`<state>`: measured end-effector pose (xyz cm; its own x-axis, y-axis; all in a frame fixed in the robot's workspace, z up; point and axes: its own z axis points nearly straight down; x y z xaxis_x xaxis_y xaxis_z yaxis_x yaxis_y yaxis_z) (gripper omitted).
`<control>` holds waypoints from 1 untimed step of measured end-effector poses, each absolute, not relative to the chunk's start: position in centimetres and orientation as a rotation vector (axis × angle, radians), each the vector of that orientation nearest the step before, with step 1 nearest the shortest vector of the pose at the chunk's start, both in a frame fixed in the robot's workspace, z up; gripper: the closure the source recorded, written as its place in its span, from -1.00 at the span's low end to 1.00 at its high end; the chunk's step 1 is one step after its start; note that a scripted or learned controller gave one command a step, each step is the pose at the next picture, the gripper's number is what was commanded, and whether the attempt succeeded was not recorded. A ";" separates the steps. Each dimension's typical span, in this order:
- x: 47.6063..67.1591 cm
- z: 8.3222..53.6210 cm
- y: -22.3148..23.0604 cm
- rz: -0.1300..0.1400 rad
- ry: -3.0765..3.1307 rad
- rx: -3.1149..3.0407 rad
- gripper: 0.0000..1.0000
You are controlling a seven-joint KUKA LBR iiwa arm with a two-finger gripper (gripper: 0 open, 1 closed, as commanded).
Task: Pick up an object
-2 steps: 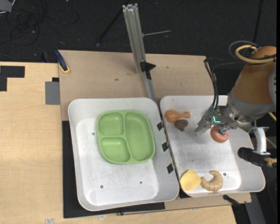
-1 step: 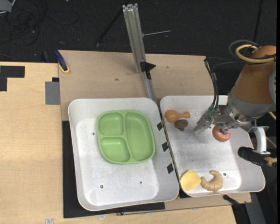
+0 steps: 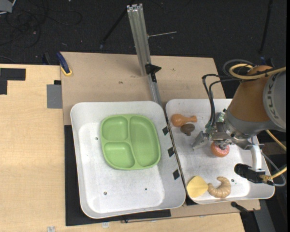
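The fingers hang low over the middle of the right bin. I cannot tell if they are spread or pressed together, because the grey arm with its orange band covers them from above. A red ball, round and smooth, sits on the bin floor just under them and looks like it touches them; I cannot tell if it is pinched. Close by, toward the far left corner of that bin, lies a small brown lump, dull and bumpy. Just past it is an orange drumstick, fat at one end and thin at the other. Along the near edge lie a tan croissant, curved with ridges, and a yellow wedge beside it in the near left corner. The white floor between the ball and these two is bare, so there is open room there. The bin is shallow, white and smooth, with round corners. The left bin touches it side by side and holds a green plate, shiny plastic with three sections, near its far edge. The near half of that bin is bare white floor. Both bins rest on a flat brown counter, and a tall metal post stands at its far edge.
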<state>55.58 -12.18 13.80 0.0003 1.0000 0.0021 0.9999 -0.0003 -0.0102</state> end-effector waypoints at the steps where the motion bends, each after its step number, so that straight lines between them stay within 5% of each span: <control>1: 55.8 10.2 -12.3 -0.003 -2.223 -2.226 -1.00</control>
<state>55.78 -12.30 10.20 0.0016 1.0000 -0.0016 1.0000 -0.0016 0.0044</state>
